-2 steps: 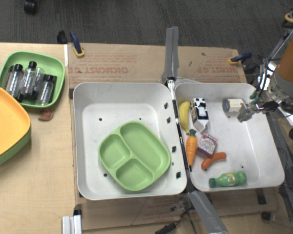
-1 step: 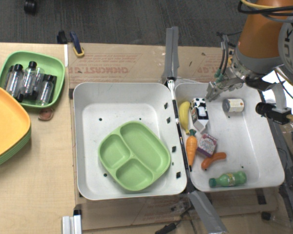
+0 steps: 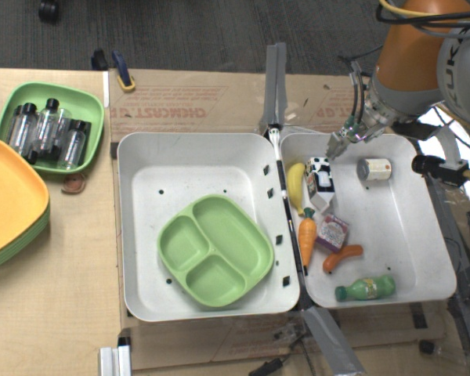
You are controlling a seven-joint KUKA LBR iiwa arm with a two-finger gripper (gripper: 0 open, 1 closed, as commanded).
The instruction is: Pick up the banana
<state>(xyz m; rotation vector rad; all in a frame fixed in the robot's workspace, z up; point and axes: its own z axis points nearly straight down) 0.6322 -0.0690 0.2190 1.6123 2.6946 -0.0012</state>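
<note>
The yellow banana [image 3: 296, 186] lies lengthwise along the left wall of the right bin [image 3: 407, 233], near its far corner. My gripper [image 3: 338, 141] hangs above the far edge of that bin, up and to the right of the banana and apart from it. Its thin fingers [image 3: 334, 144] point down and left with nothing between them. A black and white carton [image 3: 322, 174] sits just right of the banana.
The right bin also holds a carrot [image 3: 306, 240], a purple packet [image 3: 332, 231], an orange sausage-shaped toy [image 3: 343, 257], a green bottle [image 3: 366, 288] and a white can [image 3: 375, 169]. A green divided plate [image 3: 215, 249] lies in the left bin [image 3: 141, 210].
</note>
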